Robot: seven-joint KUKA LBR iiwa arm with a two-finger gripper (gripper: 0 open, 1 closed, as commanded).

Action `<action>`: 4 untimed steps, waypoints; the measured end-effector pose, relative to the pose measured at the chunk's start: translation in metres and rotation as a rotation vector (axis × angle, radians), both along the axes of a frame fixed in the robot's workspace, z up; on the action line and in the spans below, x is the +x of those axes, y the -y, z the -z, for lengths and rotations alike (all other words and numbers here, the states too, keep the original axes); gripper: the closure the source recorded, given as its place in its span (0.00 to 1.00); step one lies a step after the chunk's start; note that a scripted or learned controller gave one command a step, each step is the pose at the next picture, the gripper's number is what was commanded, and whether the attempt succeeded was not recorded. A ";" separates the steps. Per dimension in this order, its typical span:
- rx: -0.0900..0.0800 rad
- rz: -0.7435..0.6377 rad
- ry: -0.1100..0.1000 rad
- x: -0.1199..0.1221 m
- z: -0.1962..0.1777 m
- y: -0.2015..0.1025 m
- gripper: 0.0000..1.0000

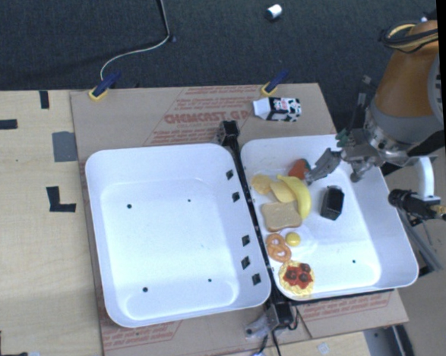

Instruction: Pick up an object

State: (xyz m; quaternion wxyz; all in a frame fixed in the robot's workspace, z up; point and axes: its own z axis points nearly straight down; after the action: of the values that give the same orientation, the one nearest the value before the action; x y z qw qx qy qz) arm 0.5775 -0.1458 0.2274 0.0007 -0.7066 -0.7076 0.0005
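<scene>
Even, fairly bright overhead light is cast across the scene. The white bins (166,231) are washed almost to glare, their floors nearly featureless (only small dark dots are kept). Soft, faint shadows are thrown beneath the tool (342,160). Overall sharpness is modest; fine detail is smeared.

Brown board (196,118) under the bins: red printed lettering along its far edge, reading roughly "CHEMCAST", remainder too blurred to read; no other legible text
</scene>
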 end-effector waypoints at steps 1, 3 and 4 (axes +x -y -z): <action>0.003 -0.001 -0.010 -0.044 0.146 -0.031 0.00; -0.001 -0.002 0.004 0.050 0.143 -0.052 0.00; -0.001 -0.002 0.003 0.092 0.143 -0.045 0.00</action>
State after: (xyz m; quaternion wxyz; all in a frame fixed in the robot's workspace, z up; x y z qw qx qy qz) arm 0.6698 -0.1005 0.0843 -0.0009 -0.7061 -0.7081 -0.0004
